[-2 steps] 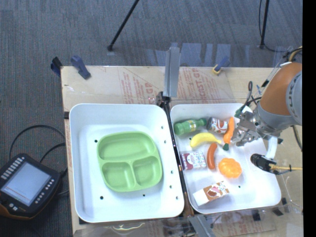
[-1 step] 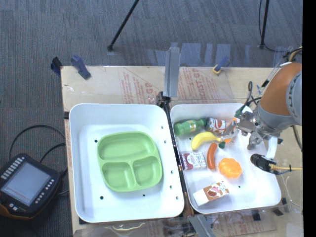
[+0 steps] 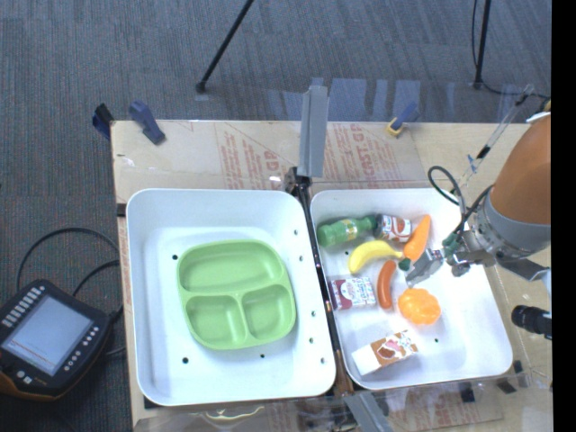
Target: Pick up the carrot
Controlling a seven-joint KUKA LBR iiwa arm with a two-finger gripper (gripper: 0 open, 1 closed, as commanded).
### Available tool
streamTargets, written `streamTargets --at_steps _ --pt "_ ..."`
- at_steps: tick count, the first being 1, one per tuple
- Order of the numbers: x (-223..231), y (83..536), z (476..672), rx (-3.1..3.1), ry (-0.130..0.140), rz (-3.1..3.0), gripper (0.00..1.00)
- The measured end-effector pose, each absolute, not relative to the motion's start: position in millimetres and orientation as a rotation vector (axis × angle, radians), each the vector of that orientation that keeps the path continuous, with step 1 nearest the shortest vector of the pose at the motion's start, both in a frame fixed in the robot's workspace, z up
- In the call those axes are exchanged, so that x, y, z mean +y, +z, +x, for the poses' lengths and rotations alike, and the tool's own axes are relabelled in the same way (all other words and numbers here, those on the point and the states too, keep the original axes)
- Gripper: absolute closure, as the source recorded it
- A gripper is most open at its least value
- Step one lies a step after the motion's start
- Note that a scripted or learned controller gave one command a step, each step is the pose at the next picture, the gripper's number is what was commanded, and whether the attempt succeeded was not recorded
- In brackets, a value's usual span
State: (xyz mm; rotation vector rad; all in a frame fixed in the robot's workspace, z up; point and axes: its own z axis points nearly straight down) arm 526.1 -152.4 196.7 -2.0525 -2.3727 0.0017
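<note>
Lying in the right bin [image 3: 486, 331]: one carrot [image 3: 418, 237], one banana [image 3: 371, 255].

orange carrot [image 3: 418, 238], green plate [image 3: 236, 293], yellow banana [image 3: 373, 255]

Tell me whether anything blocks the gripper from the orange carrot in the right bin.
Nothing visible does. The gripper sits right beside the tapered orange carrot, at its lower end. The yellow banana and the reddish sausage crowd the carrot's left side only.
</note>
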Motion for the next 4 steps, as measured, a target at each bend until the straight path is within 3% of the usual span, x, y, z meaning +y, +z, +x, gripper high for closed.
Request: streamTargets --at_steps 1,2,3,4 --pt "-173 99 514.6 -2.627 0.000 -1.713 0.00" --pt "-174 99 514.6 -2.628 0.000 -1.713 0.00" --pt "-173 107 514.4 -2.623 0.000 -1.715 1.00" --pt "-134 196 547.8 -2.730 -0.001 -1.553 1.00"
